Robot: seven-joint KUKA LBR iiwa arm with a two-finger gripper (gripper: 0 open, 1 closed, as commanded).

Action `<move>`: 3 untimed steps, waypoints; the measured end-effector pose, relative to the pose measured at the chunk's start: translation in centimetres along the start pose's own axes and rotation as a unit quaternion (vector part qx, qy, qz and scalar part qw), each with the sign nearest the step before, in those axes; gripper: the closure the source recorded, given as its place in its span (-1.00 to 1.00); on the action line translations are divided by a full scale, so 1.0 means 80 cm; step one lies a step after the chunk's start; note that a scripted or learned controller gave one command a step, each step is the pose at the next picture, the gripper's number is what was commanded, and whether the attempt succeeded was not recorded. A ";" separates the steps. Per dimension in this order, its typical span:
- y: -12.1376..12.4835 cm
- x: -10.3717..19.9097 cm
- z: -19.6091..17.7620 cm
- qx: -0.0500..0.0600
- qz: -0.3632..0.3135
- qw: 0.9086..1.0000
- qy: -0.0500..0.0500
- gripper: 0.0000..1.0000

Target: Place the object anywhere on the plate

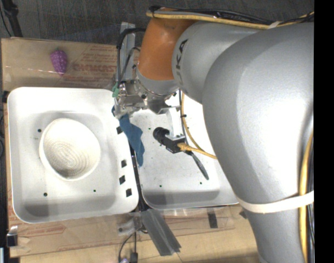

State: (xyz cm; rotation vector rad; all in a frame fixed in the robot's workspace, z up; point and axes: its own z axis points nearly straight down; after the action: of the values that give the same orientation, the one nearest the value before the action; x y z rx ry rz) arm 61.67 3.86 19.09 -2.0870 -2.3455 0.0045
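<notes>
Grey and half-tucked beneath the orange-banded wrist, the gripper (125,106) is hovering over the ridge where the two bins meet, close to the upper-right corner of the left bin (19,100). Whether the jaws are clenched or released I cannot tell, because the wrist is shading them. Directly under them the blue object (134,138), limp and cloth-like, is trailing down along that ridge. Its top end is meeting the gripper's tip and its lower part is lying at the left edge of the right bin (172,193). I cannot say if it is being lifted or simply resting there.

Further out, the plate (70,148), pale and ridged, is sitting in the middle of the left bin, well apart from the blue object. A small purple thing (59,61) is lying outside the bins, on the cardboard (96,64) beyond the left bin's top edge.

I am judging the step in hand to be carrying the blue object across. Doing it well is calling for a secure hold first, then enough lift for the dangling tail to clear the ridge and the left bin's sloping wall before any sideways travel. Something this floppy is likely to swing and drag. A slow move toward the plate's centre is looking safest, with release only once most of the object is hanging over the plate.
</notes>
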 end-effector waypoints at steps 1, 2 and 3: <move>-0.020 0.094 -0.026 0.000 0.016 1.000 0.000 1.00; -0.012 -0.043 -0.051 0.000 -0.020 1.000 0.000 1.00; -0.005 0.045 -0.015 0.002 0.023 1.000 0.000 1.00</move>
State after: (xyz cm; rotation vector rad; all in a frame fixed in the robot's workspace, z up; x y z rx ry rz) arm 60.81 7.42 20.30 -2.1394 -2.2936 0.0098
